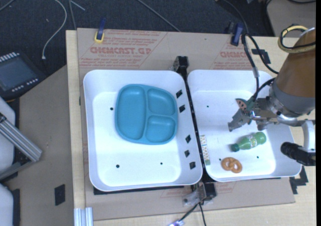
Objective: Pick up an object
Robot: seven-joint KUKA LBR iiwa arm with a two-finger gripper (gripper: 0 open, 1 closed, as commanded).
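Evidently no pick is made: the gripper [239,119] hangs in the right bin [215,82], fingers spread and holding nothing, just above the green bottle [249,142]; a pretzel [231,165] lies nearby. Grasping and lifting remain. Cardboard [150,47] on the table reads "CHEMCAST GP".

Worktop [75,120]: carries two white bins side by side. Left bin [100,160]: one blue divided plate [146,114], lying flat, upper middle. Right bin [215,89]: one green bottle [249,142] on its side; one pretzel [231,165] just below it, near the front rim, the two apart. My arm [296,77] reaches in from the right; my pincer [239,120] hangs over the right bin, just above the bottle, nothing between its fingers.
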